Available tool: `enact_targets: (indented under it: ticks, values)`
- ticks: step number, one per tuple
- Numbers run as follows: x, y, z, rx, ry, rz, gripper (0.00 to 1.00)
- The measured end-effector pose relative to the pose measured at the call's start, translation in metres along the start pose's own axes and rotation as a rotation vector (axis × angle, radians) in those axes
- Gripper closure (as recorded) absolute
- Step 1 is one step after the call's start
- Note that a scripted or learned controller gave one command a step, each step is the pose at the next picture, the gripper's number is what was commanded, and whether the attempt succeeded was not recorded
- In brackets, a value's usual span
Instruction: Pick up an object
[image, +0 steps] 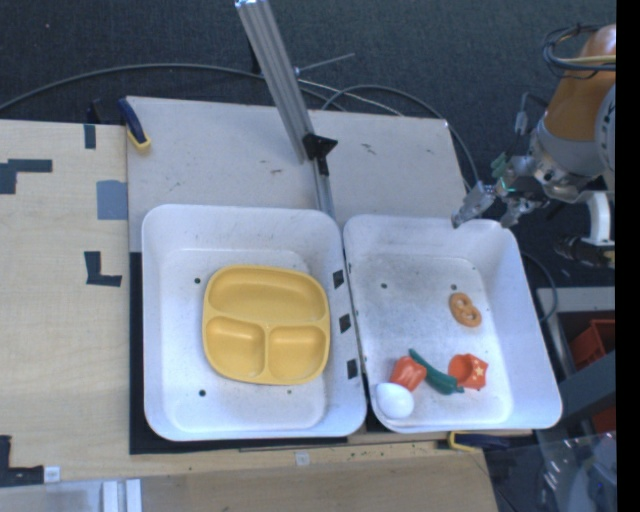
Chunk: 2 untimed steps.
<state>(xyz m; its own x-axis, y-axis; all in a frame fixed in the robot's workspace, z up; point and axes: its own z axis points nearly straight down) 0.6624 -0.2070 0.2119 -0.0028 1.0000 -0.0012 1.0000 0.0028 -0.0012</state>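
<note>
two white bins sit side by side; the right bin (500, 260) keeps the pickable clutter low in its near corner: a white egg (394, 400), red pieces (468, 370), a green strip (432, 372), a tan cookie (465, 309). the gripper (487, 203) hovers at the bin's far rim, carrying nothing. the left bin holds a yellow tray (266, 324).

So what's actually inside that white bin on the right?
The right bin holds a tan pretzel-like piece, a white egg, two small orange-red items and a green strip between them. Whatever lies beneath those toys is covered.
</note>
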Motion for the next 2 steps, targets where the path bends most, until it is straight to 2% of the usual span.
enact_targets:
  ticks: [1,2]
  values:
    - [0.000,0.000,0.000,0.000,0.000,0.000,0.00]
    - [0.000,0.002,0.044,0.004,0.001,0.000,0.00]
